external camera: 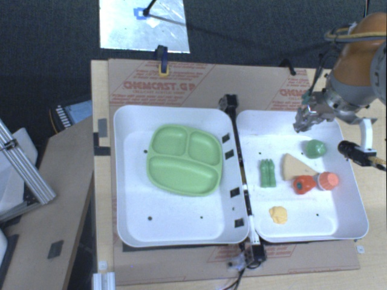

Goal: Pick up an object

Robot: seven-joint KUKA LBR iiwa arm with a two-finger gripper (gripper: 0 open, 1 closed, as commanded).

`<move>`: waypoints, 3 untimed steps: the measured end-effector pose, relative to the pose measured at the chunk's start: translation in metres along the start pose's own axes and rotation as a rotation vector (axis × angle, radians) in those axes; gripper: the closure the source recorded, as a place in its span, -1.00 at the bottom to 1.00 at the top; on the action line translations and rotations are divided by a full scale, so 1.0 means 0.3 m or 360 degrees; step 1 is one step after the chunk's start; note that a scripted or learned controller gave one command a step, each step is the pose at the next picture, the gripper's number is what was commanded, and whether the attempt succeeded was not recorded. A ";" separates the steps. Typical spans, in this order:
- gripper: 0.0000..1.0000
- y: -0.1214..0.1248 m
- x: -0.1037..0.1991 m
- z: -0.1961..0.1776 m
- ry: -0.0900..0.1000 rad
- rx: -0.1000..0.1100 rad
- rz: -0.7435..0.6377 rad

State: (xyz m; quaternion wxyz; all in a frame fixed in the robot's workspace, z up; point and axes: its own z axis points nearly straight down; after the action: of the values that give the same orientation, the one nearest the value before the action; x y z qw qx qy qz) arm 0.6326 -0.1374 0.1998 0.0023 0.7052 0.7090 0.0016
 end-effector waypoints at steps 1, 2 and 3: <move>1.00 0.032 -0.023 -0.183 -0.0001 -0.0002 0.0000; 1.00 0.043 0.129 -0.199 0.0001 0.0004 -0.0001; 1.00 0.016 0.307 -0.190 0.0003 0.0007 -0.0006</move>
State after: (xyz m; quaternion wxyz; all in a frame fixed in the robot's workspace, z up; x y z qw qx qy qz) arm 0.6365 -0.0454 0.2569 0.0001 0.7039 0.7103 0.0008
